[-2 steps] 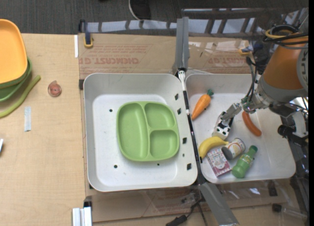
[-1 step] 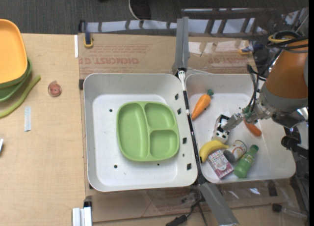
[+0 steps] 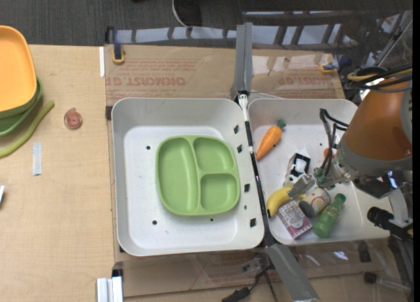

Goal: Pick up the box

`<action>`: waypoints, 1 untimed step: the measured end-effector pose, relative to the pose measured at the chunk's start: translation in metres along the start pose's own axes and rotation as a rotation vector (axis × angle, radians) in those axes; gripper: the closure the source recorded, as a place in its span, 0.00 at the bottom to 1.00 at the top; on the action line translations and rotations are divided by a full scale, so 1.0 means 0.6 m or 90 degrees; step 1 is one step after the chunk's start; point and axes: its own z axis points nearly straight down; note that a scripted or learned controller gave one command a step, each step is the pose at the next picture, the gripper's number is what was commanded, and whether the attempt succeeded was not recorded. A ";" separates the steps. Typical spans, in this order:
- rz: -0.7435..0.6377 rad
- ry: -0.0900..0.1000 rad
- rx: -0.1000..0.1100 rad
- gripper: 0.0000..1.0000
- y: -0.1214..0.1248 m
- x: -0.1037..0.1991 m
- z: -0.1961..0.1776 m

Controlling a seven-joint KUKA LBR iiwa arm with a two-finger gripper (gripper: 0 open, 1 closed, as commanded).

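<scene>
I see my gripper [image 3: 303,187] low in the right bin [image 3: 298,115], reaching in from the right under the grey arm with its orange band [image 3: 380,123]. Its metal tip sits among the clutter, and I cannot tell from here how it is set, or whether it has anything.

The box [image 3: 294,218] is a small flat carton with a pink and white face. It lies flat on the bin floor just in front of the gripper tip, toward the near wall, close to it but not visibly in its grasp. Its long axis runs on a diagonal, from upper left to lower right, with its lower corner almost at the near rim.

Around it I count one of each: a banana [image 3: 278,200] touching the box's left edge, a green bottle [image 3: 328,217] tilted just to its right, a round white item [image 3: 317,197] between gripper and bottle, a small black and white object [image 3: 300,163] behind the gripper, and a toy carrot [image 3: 269,140] farther back near the divider.

The left bin [image 3: 131,182] holds one green divided plate [image 3: 197,174] with three compartments. On the wooden bench [image 3: 52,228] at far left I see stacked orange and green dishes [image 3: 14,84] and one small pink object [image 3: 73,119].
</scene>
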 end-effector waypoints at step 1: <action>0.000 0.000 0.000 0.00 0.000 -0.001 0.000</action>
